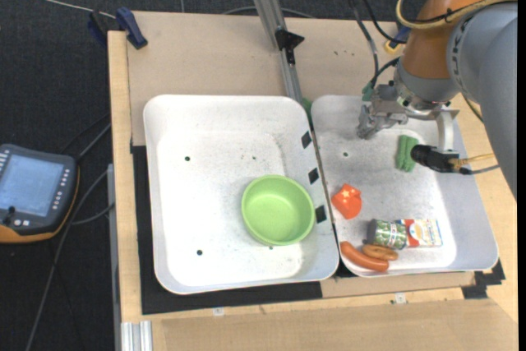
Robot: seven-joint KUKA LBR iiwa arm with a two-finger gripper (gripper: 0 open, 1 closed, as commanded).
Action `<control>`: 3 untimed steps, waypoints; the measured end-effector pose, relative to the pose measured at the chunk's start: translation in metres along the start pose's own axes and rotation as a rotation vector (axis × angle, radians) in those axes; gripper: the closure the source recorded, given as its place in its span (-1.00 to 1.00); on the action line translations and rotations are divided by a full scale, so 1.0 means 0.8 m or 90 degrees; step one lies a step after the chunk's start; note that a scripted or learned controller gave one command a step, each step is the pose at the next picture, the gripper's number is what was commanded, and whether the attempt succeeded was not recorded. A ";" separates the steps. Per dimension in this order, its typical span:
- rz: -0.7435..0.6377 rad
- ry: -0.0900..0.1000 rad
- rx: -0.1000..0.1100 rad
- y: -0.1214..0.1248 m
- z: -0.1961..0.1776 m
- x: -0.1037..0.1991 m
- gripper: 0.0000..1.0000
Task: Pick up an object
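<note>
In the far left part of the right shallow white plastic bin, the grey arm's two-finger gripper hangs low over bare bin floor. Whether it is clenched or released cannot be told from this slant. Nearest to it, further toward that bin's far right side, lies a small green soft-looking block, apart from the gripper. Along the bin's left wall, about midway, sits an orange-red pepper-shaped toy. Toward the bin's near edge lies a small packet, dark and green at one end, white and red at the other. Just beside it, in the bin's near left corner, lies an orange-and-red sausage-shaped toy. Past the bin's left wall, the other white bin holds a round light-green plastic bowl.
</note>
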State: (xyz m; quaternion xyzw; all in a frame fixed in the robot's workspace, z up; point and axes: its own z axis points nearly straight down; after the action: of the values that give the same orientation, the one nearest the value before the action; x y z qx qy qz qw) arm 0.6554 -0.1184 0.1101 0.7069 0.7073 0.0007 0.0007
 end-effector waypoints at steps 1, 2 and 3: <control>0.000 0.000 -0.002 -0.006 -0.062 -0.009 1.00; 0.000 0.000 -0.001 -0.012 -0.135 -0.017 1.00; 0.000 0.000 -0.002 -0.017 -0.193 -0.025 1.00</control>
State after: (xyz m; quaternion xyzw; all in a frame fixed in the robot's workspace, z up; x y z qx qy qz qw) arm 0.6419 -0.1385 0.2647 0.7070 0.7072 0.0014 0.0019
